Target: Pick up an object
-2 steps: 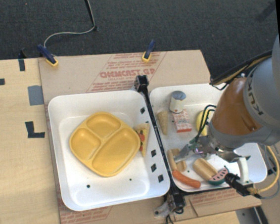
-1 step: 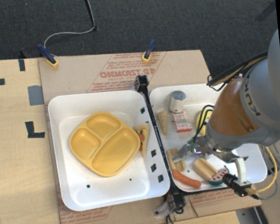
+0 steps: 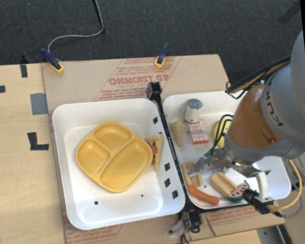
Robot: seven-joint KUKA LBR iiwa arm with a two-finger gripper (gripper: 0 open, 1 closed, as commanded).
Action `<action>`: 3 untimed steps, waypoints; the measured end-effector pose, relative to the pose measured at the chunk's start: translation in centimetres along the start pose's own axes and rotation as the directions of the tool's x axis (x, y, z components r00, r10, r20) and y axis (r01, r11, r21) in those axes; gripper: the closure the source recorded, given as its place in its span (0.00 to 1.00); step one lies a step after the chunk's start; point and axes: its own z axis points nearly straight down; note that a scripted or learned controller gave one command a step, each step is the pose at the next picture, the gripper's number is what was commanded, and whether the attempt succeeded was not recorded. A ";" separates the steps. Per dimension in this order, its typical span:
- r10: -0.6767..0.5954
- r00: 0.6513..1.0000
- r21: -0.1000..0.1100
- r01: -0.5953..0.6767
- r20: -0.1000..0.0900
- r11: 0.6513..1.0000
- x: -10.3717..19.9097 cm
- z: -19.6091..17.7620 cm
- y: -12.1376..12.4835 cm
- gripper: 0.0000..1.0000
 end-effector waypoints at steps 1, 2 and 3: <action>-0.001 1.000 -0.002 0.001 0.000 1.000 0.0 0.0 -0.1 0.00; -0.001 1.000 -0.002 0.001 -0.001 1.000 0.0 0.0 -0.1 0.00; 0.000 1.000 -0.002 0.000 0.001 1.000 0.1 0.0 -0.1 0.00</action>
